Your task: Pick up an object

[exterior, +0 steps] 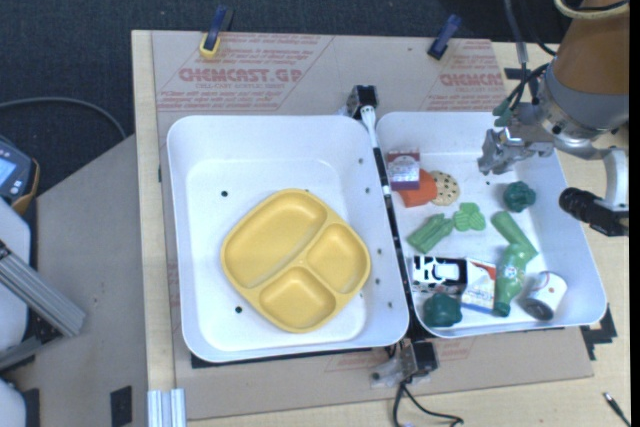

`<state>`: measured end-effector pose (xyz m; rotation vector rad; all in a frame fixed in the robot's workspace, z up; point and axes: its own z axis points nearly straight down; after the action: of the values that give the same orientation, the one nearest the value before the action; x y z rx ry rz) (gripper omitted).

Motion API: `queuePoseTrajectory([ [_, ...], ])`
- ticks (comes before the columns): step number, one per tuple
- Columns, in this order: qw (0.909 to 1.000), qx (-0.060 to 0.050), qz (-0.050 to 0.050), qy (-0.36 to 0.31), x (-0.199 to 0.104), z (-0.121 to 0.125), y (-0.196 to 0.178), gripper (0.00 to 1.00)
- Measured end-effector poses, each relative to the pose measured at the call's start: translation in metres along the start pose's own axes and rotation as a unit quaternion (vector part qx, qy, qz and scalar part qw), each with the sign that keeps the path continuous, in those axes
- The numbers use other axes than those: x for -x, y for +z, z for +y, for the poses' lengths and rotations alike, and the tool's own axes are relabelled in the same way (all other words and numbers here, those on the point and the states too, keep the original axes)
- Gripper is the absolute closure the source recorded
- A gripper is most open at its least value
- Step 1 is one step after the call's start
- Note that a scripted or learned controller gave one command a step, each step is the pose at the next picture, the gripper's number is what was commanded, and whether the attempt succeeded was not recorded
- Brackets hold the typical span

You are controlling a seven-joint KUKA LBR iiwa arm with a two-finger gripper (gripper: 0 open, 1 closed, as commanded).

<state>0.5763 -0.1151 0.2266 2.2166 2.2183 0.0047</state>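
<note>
So on the left there's a white bin (pixel 190 215) with a yellow divided plate (pixel 295 260) sitting in it, three compartments, turned at a bit of an angle. Nothing on the plate that I can see.

The right bin (pixel 590 290) is where all the small stuff is. Near its left wall there's a little red and white box (pixel 404 169), with an orange disc (pixel 425 188) and a speckled cookie (pixel 445 186) just beside it. Below those sits a cluster of green toy veg (pixel 445 227) – one longer green piece (pixel 513 237) angles down toward a green bottle (pixel 508 281). Along the near edge: a black and white carton (pixel 440 270), a dark green lump (pixel 441 311), a red and white packet (pixel 480 290) and a small white can (pixel 545 296) on its side. A round dark green thing (pixel 518 196) lies on its own further back.

The gripper (pixel 497 155) hangs over the back of the right bin, up and to the left of that round green thing, apart from it. Too blurry to tell how its fingers are set – nothing visibly between them.
</note>
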Motion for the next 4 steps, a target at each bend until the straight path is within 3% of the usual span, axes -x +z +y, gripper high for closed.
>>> queuePoseTrajectory([
  [1,1.0,-0.004,0.003,-0.003,-0.059,-0.003,0.001,1.0],
  [3,1.0,-0.005,0.001,0.0,-0.071,0.003,0.01,1.0],
  [4,1.0,-0.001,0.001,-0.001,-0.081,0.018,0.0,1.0],
])
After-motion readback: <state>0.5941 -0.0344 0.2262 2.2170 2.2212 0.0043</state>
